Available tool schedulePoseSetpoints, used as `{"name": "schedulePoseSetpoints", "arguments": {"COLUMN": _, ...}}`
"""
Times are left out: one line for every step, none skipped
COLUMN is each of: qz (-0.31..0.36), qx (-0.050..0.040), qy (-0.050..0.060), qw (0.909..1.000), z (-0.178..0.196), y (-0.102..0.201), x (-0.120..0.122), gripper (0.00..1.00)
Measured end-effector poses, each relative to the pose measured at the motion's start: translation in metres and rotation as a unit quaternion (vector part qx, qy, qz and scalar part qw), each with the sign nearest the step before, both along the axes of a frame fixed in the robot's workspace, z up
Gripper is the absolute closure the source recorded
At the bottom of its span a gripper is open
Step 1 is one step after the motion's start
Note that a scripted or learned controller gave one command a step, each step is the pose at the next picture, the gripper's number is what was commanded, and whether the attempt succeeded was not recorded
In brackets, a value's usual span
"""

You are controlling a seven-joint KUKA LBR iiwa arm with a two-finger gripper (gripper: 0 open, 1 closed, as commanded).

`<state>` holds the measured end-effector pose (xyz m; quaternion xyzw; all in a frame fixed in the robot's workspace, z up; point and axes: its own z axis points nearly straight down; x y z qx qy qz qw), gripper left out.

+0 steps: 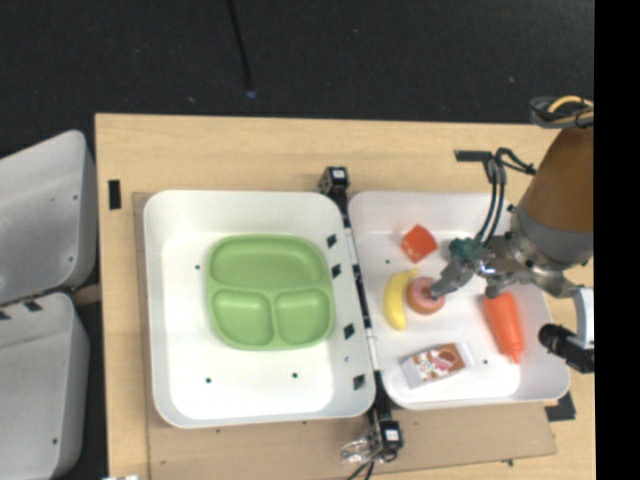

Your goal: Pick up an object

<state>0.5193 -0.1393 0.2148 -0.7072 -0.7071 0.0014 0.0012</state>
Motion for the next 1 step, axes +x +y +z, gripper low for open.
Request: {"name": "schedulePoseSetpoints", "arguments": {"qz": -0.001, "qx": -0.0005, "qy": -0.001, "qw": 1.0000, "z": -0.0486, "y": 0.0000, "x": 0.0091, "gripper": 0.00}}
